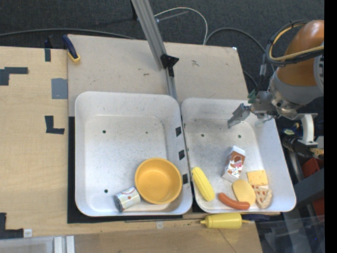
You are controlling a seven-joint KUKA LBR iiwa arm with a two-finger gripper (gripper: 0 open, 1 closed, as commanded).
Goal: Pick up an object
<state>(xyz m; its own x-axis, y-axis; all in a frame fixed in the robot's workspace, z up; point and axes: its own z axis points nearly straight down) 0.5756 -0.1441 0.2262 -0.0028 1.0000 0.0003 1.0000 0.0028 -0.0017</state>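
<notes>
Gripper (237, 116), finger state unclear, hovers above the right bin (210, 121), well apart from milk carton (235, 163).

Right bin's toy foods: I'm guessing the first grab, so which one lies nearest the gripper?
The small milk carton. It lies closest below the gripper; the corn cob, sausage and cheese wedge sit farther toward the bin's front edge.

High slanted view over both bins (79, 141)

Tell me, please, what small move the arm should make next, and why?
Probably shift the gripper toward the small white carton and lower. It hovers at the right white bin's upper part, with nothing held, while the carton stands nearest.
</notes>
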